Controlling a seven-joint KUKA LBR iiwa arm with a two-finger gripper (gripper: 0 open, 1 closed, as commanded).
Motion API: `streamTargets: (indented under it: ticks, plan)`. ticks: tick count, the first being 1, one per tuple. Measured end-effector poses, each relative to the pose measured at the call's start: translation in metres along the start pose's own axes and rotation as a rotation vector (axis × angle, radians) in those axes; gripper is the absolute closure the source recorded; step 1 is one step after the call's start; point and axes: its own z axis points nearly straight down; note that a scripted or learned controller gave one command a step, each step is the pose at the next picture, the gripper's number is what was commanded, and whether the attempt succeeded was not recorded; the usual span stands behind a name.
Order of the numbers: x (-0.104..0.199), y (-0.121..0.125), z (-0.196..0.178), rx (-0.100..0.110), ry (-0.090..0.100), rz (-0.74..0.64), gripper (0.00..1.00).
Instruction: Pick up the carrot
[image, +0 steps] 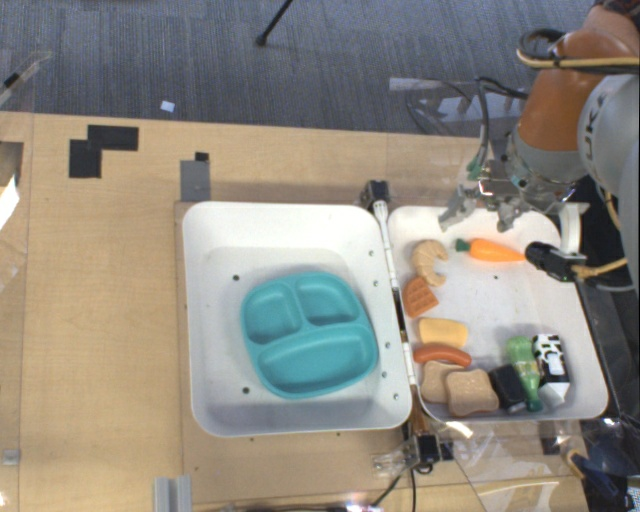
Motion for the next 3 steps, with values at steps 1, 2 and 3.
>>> streamTargets:
  ticks: [1, 2, 3]
  plan:
    - [-0.058, -0.002, 0.066, 0.005, -0.002, -0.114, 0.0]
    - [-0.1, 0.008, 0.105, 0.005, 0.014, -0.205, 0.0]
    - [-0.095, 0.009, 0.097, 0.006, 0.014, -0.216, 1.0]
